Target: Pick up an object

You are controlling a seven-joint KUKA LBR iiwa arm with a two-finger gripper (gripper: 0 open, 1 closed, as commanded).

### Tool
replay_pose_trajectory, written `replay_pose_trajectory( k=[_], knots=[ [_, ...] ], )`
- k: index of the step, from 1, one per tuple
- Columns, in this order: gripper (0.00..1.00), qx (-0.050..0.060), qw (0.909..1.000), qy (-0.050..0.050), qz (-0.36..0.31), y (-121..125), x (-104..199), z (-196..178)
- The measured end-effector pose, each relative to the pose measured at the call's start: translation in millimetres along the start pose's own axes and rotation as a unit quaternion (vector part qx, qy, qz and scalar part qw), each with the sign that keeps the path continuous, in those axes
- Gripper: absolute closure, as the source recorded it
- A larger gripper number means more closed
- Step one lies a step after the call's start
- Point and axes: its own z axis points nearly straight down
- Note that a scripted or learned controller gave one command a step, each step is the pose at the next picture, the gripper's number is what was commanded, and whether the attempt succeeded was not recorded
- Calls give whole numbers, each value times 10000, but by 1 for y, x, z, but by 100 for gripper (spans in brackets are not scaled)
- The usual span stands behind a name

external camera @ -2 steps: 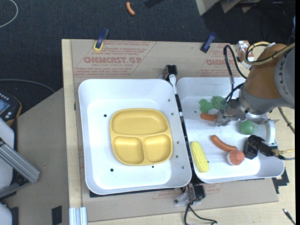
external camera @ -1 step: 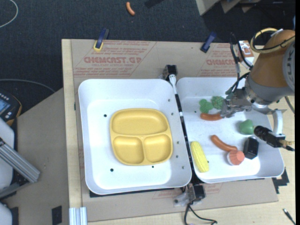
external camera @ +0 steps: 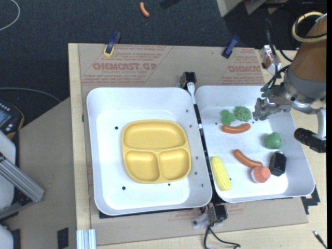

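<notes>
The right bin holds several toy foods: a green broccoli piece beside a second green piece, an orange sausage just below them, a green round piece, a second sausage, a corn cob, a pink-red piece and a black block. My gripper hangs over the upper right part of this bin, just right of the broccoli, nothing visible between its fingers.
The left bin holds a yellow divided plate. A black divider clip sits between the bins at the back. The arm's orange band and cables crowd the right bin's far right side.
</notes>
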Motion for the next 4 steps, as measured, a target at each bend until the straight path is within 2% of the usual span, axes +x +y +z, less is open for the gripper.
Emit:
replay_pose_trajectory(
  k=[1, 3, 4],
  knots=[
    [100, 16, 10000, 4, 1, 1, 0, -22],
    [100, 57, 10000, 29, -22, -39, 100, -39],
    [100, 72, 10000, 27, -19, -70, 149, -27]
  ],
)
